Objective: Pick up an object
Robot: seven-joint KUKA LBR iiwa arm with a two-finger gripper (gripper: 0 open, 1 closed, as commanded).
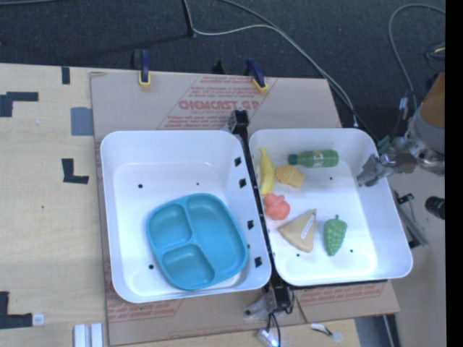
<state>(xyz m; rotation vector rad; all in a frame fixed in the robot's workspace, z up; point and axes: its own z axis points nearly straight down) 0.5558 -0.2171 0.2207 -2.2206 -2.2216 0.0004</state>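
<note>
The right bin (pixel 362 266) holds several toy foods. A green bottle (pixel 314 159) lies at the back, with a yellow banana (pixel 265 170) and a small yellow piece (pixel 289 176) to its left. A pink-red piece (pixel 276 207) sits by the divider. A tan cheese wedge (pixel 301 230) and a green grape bunch (pixel 334 235) lie toward the front. My gripper (pixel 371 173) hangs at the right bin's right rim, apart from all the objects, with nothing visible in it.
The left bin (pixel 130 165) holds a blue divided plate (pixel 196 240). Black clips run down the divider (pixel 249 186) between the bins. Blue-and-yellow clamps (pixel 145 71) pin the cardboard at the back. Cables cross the dark floor behind.
</note>
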